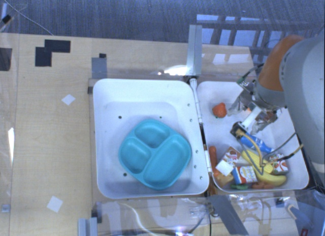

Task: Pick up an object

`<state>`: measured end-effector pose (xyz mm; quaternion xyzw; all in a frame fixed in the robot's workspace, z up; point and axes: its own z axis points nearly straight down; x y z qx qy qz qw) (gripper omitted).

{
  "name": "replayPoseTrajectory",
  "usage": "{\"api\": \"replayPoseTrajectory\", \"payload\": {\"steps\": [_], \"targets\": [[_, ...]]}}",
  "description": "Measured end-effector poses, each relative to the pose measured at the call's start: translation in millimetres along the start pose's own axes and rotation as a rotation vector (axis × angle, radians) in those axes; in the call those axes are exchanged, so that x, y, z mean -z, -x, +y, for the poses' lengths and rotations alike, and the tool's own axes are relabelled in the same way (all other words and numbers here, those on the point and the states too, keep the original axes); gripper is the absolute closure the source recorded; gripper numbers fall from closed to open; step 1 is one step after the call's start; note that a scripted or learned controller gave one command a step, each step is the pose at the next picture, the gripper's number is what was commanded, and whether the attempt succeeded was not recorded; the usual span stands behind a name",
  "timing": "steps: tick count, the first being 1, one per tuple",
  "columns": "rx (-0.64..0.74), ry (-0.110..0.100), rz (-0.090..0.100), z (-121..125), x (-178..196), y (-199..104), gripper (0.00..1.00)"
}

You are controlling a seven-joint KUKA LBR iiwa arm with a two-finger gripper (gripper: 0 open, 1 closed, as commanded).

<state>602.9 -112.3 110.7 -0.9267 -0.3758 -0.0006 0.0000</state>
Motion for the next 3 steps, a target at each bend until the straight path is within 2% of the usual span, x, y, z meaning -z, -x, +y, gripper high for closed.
{"api": "replayPoseTrajectory", "payload": {"steps": [1,2,3], "targets": [[-0.03,0.01,0.009,-52,-21,50,0.0],[-0.237,0.001,0.001,-14,28,5,0.0],[-0.015,0.002,0.001,-13,118,2,0.0]]}}
